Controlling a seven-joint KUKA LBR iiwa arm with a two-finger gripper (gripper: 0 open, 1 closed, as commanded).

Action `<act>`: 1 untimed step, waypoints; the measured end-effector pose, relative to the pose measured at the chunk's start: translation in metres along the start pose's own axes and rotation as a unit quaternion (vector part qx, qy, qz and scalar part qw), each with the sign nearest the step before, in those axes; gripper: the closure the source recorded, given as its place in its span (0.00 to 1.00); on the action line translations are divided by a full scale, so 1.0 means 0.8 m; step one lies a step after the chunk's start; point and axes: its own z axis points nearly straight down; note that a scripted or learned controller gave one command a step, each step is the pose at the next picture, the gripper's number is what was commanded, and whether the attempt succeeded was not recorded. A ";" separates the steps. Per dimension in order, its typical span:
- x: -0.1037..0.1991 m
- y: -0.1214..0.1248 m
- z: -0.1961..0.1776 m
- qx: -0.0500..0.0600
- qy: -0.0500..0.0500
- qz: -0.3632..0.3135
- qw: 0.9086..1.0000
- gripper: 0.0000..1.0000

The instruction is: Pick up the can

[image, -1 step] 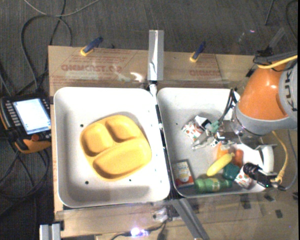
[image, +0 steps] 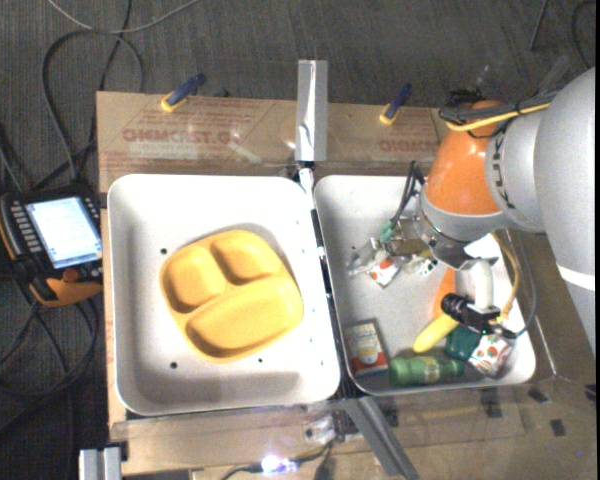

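Note:
The right bin point(image: 332, 268) holds the clutter. A small tin with a red and white label point(image: 365, 345), which may be the can, lies near the bin's front left corner. My gripper point(image: 404, 242) hangs under the orange wrist band point(image: 465, 173) over the bin's middle. It is directly above a crumpled silver, red and white item point(image: 378, 266), which could also be a crushed can. Whether the gripper touches that item is hidden by the wrist. The labelled tin lies well to the front left of the gripper.
A green bottle point(image: 426, 370) lies along the right bin's front wall. A yellow banana point(image: 435, 334), a teal item point(image: 462, 343), an orange piece point(image: 447, 286) and a strawberry-print carton point(image: 492, 354) crowd the front right. A yellow divided plate point(image: 232, 293) sits in the left bin point(image: 130, 268).

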 end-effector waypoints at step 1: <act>-0.038 0.064 0.010 0.000 0.000 -0.057 0.998 0.00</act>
